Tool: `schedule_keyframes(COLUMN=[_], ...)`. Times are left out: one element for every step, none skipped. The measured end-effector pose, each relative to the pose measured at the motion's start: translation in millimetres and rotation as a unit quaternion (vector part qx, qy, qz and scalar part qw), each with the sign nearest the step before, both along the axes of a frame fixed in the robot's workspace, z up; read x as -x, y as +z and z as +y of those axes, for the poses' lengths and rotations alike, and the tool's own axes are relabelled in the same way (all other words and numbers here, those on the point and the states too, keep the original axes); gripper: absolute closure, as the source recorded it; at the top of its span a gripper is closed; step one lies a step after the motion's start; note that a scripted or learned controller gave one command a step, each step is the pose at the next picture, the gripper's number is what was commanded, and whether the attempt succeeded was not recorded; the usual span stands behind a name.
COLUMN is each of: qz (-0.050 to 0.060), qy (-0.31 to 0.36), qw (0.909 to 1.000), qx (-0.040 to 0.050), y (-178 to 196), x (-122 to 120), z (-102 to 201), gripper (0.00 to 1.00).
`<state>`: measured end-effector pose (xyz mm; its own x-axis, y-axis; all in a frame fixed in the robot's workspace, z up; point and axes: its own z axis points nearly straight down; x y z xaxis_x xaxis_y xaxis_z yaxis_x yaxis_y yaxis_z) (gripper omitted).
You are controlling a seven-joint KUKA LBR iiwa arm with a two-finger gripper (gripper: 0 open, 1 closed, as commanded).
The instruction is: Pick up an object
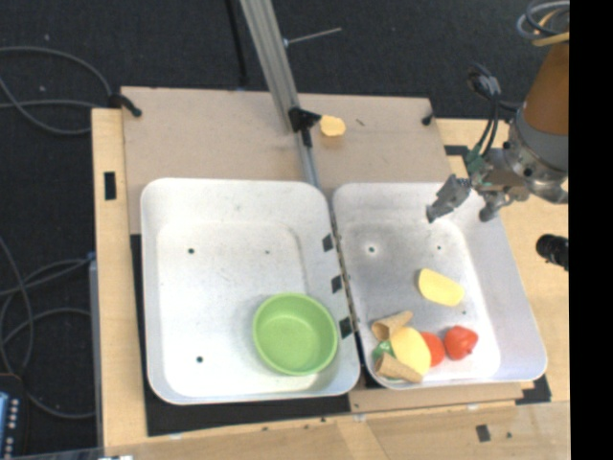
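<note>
My gripper (pixel 469 202) hangs over the upper right part of the right bin (pixel 402 218), fingers spread open with nothing between them. Below it in that bin lies a yellow wedge-shaped piece (pixel 440 287). At the bin's front edge sit a red pepper-like object (pixel 461 341), a yellow lemon-like object (pixel 410 349) with a red-orange piece (pixel 433 349) behind it, and two tan cone-shaped pieces (pixel 392 326) (pixel 397 369). A green bowl (pixel 294 333) rests in the left bin (pixel 192 257) near its front right corner.
A slanted metal post (pixel 273 56) rises from the back between the bins. A small yellow piece (pixel 332 126) lies on the board behind the bins. Cables run across the dark floor at left.
</note>
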<state>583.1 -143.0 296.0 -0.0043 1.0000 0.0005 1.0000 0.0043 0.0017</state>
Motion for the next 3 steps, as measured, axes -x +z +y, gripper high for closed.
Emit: schedule_keyframes(qz=[0.000,0.003,0.004], qy=[0.000,-0.002,-0.003], qw=[1.0000,1.0000,1.0000], qx=[-0.0005,0.0013,0.0012], y=[0.0,-58.0,-119.9], x=[-0.1,-8.4,-3.7], z=[0.3,0.1,-6.1], gripper=[0.00,0.00,0.00])
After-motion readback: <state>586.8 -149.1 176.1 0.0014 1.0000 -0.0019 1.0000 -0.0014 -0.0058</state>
